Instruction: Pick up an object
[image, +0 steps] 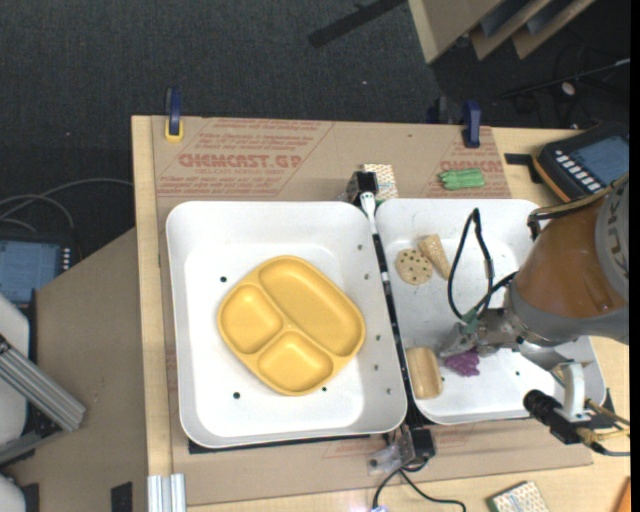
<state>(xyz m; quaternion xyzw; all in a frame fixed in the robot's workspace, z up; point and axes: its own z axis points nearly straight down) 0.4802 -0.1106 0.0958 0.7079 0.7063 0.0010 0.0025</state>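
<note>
Whether the gripper was spread or closed could not be made out from above, since the wrist and the grey body of the arm covered its tip; nothing could be seen held in it. It hung low in the right bin, toward that bin's near left part, with its tip just over or touching a small purple object that lay on the bin floor. A tan block lay just beside the purple object, against the bin's left wall near the front corner. Well apart from these, toward the far left corner of the same bin, sat a round speckled cookie and a pale tan piece, close together. The left bin carried a yellow divided plate at its middle. Judging by the pose, the step in hand was the descent onto the purple object, with the grasp itself not yet confirmed. The next move would call for closing squarely on that small, soft-looking thing and lifting straight up. It would also need to keep clear of the tan block, so that the block was not nudged or caught along with the purple object.
</note>
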